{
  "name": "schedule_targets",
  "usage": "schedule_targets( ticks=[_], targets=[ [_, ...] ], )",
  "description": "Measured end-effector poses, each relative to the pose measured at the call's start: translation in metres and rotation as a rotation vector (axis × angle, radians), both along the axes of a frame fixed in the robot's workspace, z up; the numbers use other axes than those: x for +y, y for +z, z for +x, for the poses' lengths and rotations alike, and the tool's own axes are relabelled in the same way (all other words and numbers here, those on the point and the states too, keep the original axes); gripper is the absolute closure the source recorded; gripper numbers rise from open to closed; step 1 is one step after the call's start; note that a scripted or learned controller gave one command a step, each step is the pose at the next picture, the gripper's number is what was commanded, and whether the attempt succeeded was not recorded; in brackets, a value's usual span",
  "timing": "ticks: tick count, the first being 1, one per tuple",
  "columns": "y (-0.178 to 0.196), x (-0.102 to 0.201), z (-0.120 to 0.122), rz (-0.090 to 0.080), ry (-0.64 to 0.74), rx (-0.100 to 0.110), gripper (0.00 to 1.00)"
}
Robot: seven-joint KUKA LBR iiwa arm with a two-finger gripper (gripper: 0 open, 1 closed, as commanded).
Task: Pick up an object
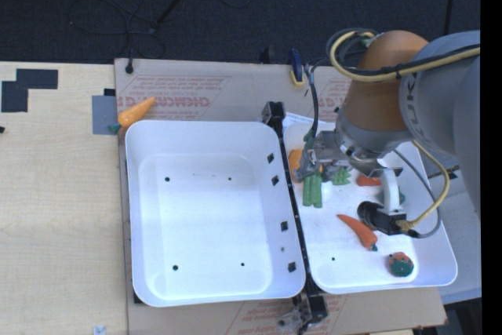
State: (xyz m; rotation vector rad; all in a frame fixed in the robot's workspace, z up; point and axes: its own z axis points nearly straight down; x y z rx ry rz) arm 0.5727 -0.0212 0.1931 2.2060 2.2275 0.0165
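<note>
The grey arm with its orange band reaches into the right-hand shallow white bin [439, 267], and its two-finger gripper [314, 169] hangs low at that bin's left wall, toward the far corner. Directly beneath it lies a green ridged plastic vegetable [313, 192], with a small orange piece [294, 159] tucked against the wall just beside it. Whether the gripper is parted or closed I cannot tell; the wrist hides that. Nothing visibly sits in its grasp. Nearer the bin's middle lies an orange-red plastic pepper [358, 229], and a round green-and-red toy [401, 264] rests by the near right corner. To do this step well, I would centre over the green piece, descend straight, keep clear of the wall, and close only once fully around it
</note>
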Motion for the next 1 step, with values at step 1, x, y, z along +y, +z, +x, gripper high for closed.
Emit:
schedule_targets(
  ticks=[1],
  targets=[
    [-0.0059,0.0463,0.0323,-0.003,-0.005,0.013,1.00]
  ],
)
